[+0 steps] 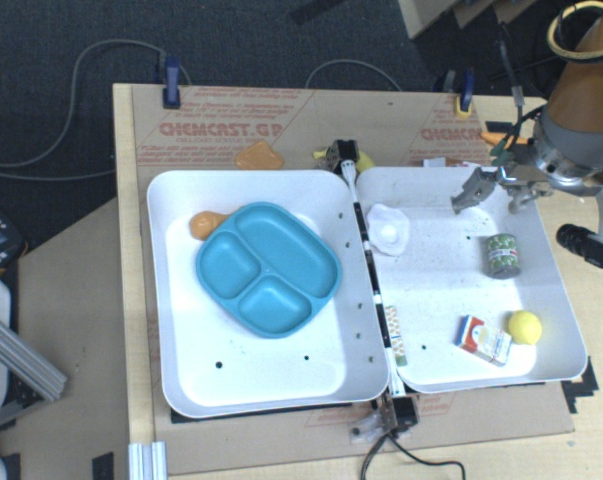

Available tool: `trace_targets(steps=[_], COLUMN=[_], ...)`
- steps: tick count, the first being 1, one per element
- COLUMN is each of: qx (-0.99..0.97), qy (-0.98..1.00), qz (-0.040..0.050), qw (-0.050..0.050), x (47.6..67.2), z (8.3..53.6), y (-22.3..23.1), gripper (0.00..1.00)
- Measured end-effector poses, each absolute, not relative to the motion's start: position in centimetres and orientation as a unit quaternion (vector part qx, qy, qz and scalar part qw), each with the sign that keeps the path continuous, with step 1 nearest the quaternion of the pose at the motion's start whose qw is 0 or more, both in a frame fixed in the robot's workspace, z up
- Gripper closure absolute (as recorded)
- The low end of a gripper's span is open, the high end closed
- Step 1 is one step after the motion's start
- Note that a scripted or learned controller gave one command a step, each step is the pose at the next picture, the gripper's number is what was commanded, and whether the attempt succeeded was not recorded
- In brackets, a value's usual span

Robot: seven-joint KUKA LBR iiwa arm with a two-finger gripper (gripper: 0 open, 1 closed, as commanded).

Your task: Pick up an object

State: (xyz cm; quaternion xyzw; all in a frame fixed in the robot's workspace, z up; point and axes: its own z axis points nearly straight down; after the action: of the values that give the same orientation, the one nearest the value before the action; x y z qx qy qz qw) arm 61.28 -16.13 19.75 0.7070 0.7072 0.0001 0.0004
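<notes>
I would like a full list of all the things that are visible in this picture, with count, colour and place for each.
bins: 2, white, side by side on the bench
tray: 1, blue, three compartments, in the left bin
orange thing: 1, orange, left bin, at the tray's upper left edge
white cup: 1, white, right bin, upper left part
green can: 1, green speckled, right bin, right side
box: 1, red and white, right bin, lower right
ball: 1, yellow, right bin, beside the box
clamps: 2, blue, on the bench's far edge
arm: 1, grey with orange band, at the right
gripper: 1, grey, over the right bin's upper right part
</notes>
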Motion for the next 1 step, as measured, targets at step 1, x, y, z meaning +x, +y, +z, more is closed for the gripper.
trace_targets(steps=[1], qx=[0.707], qy=[0.707], qz=[0.0052], qw=[-0.005], x=[60.92], z=[8.19], y=[-21.72], gripper=[0.00])
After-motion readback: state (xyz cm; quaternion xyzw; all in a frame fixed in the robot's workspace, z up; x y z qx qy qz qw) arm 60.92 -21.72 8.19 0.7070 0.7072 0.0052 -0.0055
